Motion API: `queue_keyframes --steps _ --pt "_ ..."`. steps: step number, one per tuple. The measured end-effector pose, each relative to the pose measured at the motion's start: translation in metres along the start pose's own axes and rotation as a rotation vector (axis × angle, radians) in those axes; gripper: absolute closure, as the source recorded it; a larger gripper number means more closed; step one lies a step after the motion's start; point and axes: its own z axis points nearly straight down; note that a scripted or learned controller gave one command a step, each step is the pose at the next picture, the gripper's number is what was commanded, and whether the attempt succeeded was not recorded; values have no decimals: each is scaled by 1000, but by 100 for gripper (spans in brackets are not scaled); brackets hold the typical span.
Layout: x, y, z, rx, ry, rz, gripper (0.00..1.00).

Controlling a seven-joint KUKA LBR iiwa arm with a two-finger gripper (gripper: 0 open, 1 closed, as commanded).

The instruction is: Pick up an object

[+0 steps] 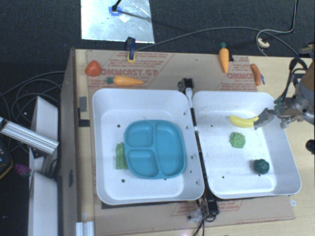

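The gripper [263, 118] hangs beside the yellow banana [243, 121]; I cannot tell its claw's state. Below the banana lie a green berry [237, 140] and a dark green ball [261, 166].

A robotics lab: 2 white bins [147, 100], loose cables [29, 95], toy food

Both bins [147, 102] look like smooth white plastic, the divided blue plate [155, 149] glossy plastic, the counter [162, 65] printed brown cardboard, and the sheet [117, 14] behind shiny foil.
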Motion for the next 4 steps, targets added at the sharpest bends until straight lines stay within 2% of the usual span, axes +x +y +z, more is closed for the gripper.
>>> queue_keyframes --steps 1,2,3,4 --pt "25 44 67 1 0 -1 0" --pt "53 33 140 -4 0 -2 0" --pt "51 34 128 -9 -3 -2 100" --pt "51 34 128 -8 -3 -2 0"
